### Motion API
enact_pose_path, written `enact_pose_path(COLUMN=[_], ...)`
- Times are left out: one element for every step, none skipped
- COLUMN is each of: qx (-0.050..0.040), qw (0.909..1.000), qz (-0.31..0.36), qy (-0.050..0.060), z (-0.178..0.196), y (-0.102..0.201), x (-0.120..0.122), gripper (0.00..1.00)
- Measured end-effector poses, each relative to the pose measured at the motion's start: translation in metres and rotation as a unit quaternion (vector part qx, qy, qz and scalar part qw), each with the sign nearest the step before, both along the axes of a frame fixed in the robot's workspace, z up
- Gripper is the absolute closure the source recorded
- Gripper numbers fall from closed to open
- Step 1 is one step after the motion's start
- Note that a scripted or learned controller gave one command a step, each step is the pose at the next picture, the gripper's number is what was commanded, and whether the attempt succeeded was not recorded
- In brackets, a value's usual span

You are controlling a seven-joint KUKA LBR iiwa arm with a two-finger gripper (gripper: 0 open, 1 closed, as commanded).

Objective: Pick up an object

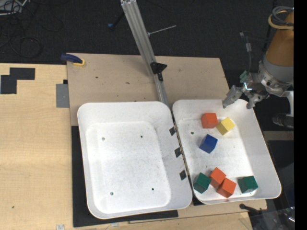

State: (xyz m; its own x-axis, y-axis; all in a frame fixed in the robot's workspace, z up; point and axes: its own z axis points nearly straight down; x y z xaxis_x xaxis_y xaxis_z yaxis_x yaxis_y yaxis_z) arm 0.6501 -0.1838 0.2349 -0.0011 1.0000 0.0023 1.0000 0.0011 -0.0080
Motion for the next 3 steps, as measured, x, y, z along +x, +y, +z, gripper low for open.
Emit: enact_pose_path(qx=[-0.001, -0.0005, -0.0004], qw=[1.0, 1.0, 1.0], qz=[0.001, 0.0, 0.001], qy=[-0.002, 0.0, 0.0], z=[0.003, -0.056, -0.1], y=[0.0, -0.005, -0.003], x=[0.001, -0.007, -0.006], gripper=[0.0, 0.0, 0.0])
